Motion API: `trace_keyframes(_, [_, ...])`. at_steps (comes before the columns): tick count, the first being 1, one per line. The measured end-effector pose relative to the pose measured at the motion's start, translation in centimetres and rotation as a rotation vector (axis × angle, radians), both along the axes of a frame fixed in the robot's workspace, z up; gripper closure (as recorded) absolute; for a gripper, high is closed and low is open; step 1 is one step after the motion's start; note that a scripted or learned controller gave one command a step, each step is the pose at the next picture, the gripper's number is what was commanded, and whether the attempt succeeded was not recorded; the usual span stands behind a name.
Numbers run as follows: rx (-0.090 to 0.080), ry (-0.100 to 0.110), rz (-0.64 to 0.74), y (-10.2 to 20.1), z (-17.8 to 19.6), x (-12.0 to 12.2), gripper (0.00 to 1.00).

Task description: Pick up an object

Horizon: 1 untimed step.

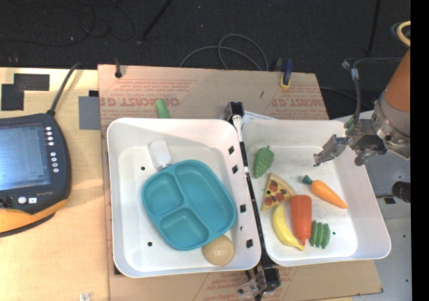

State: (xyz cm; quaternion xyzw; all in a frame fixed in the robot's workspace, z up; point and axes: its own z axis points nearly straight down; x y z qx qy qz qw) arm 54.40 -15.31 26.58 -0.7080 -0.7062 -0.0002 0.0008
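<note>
Although the arm has reached in at the right of the frame, nothing has been lifted: the claw [340,149] hangs above the upper right part of the right bin [372,239], and whether it is spread or pressed together cannot be told at this resolution. The likeliest target, the carrot [327,192], lies just below it on the bin floor, orange, tapered, green-tipped. Descent, grip and lift remain.
</note>
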Motion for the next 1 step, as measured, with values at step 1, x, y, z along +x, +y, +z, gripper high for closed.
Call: trace_keyframes(1, [0.002, 0.009, -0.001, -1.39, -3.82, -7.24, 0.0])
